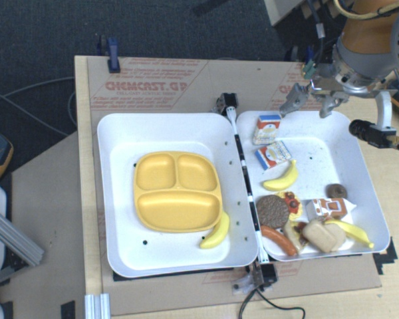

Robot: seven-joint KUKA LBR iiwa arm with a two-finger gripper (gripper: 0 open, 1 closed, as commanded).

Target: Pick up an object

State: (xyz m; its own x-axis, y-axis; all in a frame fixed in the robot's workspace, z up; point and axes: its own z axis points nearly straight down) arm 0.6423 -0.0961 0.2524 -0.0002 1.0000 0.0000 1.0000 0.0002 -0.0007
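My gripper hangs open above the far edge of the right bin, with nothing between its two grey fingers. Below it in that bin lie a small carton and a red and white packet. A yellow banana lies a little nearer. At the bin's near end are a brown patty, a sausage, a bread roll, a second banana, a milk carton and a small chocolate doughnut.
The left bin holds a yellow divided plate and another banana at the plate's near right corner. A black clamp sits where the bins meet at the back. A blue clip stands on the cardboard bench top.
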